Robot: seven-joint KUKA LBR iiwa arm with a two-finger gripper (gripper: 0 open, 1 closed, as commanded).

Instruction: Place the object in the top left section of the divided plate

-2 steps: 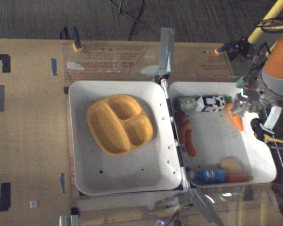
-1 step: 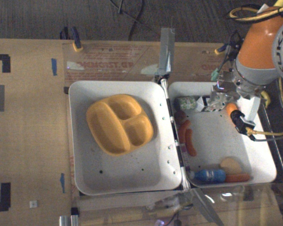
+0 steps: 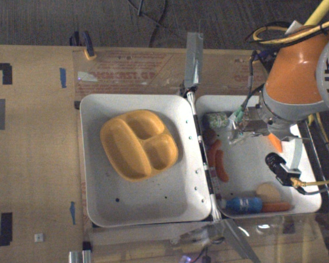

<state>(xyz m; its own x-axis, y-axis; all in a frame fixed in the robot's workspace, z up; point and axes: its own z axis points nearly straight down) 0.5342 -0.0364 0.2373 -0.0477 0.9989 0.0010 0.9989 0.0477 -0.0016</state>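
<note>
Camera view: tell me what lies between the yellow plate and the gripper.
In the camera view, between the plate and the gripper lie bare white bin floor, the two bins' meeting rims and a green packet.

Arm (image 3: 296, 75): broad orange band over grey wrist section, black lettering seen on white patch at right edge. Yellow and black cables looped above. Metallic gripper (image 3: 242, 127), green-tipped.

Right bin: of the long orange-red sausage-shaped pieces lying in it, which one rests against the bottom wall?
The orange-red sausage-shaped piece lying crosswise beside the blue object, below the tan round piece. The other two lie lengthwise near the left wall.
</note>
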